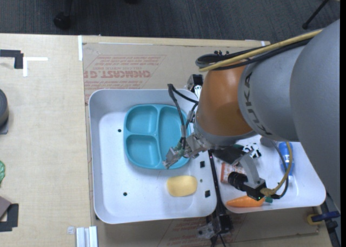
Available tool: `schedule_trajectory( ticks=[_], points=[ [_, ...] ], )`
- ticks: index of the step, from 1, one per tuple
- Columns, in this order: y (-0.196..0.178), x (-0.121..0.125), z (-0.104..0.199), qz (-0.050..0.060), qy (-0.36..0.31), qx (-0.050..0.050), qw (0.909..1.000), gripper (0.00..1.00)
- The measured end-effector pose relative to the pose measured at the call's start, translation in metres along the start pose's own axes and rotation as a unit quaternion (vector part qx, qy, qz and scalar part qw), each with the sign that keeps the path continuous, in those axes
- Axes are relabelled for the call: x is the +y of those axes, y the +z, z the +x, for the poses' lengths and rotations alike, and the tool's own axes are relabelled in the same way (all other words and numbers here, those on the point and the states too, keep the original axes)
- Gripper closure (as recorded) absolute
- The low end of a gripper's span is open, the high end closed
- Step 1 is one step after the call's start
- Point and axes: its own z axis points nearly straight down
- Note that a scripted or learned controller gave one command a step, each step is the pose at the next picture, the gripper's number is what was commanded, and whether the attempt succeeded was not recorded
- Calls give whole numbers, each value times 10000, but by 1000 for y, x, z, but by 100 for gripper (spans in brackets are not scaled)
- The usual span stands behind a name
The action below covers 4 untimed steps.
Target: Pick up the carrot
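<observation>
The carrot (243, 202), orange with a bit of green at its right end, lies flat at the front edge of the right bin (311, 186). My gripper (176, 157) hangs over the left bin (108, 186), at the lower right rim of a teal divided plate (148, 138). It is well to the left of the carrot, across the wall between the two bins. Nothing of the carrot is near it. The arm's wide grey and orange body covers much of the right bin.
A pale yellow rounded object (182, 185) lies in the left bin just in front of the plate. A blue object (284, 157) and small black-and-white pieces (252, 150) lie in the right bin behind the carrot. Cardboard sits under both bins.
</observation>
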Motion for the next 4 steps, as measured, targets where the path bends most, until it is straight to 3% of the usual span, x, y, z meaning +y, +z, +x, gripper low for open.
schedule_trajectory(
  ticks=[1,2,3,4],
  points=[
    [72,2,-1,-64,-1421,0,9898,0],
    [66,1,0,-33,-1414,17,9899,100],
    [68,2,5,8,-1257,11,9921,100],
    [74,25,70,118,953,57,9954,100]
  ],
)
